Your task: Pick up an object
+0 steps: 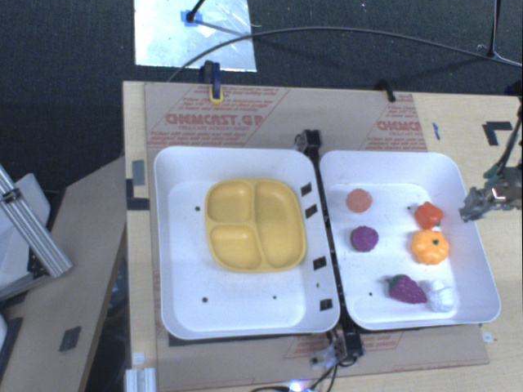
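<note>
Gripper (pixel 482 202) at right bin (pixel 470 256) edge | we cannot tell its state | risk: rim strike, or crowded toys (pixel 431 247) deflect grasp.

Yellow plastic divided tray (pixel 253 224) in the nine-o'clock white bin (pixel 188 300), tan cardboard-covered worktop (pixel 245 113), silver foil sheet (pixel 194 21) at twelve o'clock

Left of the right bin (pixel 458 174) sits the left bin (pixel 176 219) holding a divided tray (pixel 253 223), while inside the right bin five toy foods (pixel 429 247) lie scattered, and the gripper (pixel 482 202) hangs over its right rim.
</note>
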Motion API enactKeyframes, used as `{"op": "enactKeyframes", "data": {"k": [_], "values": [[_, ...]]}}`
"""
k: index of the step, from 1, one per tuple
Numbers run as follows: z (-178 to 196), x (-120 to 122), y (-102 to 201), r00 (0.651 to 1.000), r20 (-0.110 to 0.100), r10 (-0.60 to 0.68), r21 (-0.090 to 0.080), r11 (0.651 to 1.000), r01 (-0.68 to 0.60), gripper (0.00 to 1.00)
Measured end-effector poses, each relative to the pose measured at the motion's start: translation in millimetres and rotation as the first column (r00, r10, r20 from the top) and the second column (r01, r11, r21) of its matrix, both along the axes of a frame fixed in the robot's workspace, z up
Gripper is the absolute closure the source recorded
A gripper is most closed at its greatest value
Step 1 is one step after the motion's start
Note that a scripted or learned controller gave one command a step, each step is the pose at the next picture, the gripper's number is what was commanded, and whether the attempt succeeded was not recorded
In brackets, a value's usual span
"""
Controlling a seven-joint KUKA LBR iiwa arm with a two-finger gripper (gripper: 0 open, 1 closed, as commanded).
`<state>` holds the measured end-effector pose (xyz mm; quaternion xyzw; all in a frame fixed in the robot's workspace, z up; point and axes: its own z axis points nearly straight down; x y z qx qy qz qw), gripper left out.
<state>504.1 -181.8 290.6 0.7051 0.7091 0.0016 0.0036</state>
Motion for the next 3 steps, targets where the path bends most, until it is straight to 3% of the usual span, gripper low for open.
{"op": "enactKeyframes", "data": {"k": [3], "values": [[-17.2,4.8,144.2,1.000,-0.006,0.003,0.004,1.000,-0.003,1.00]]}}
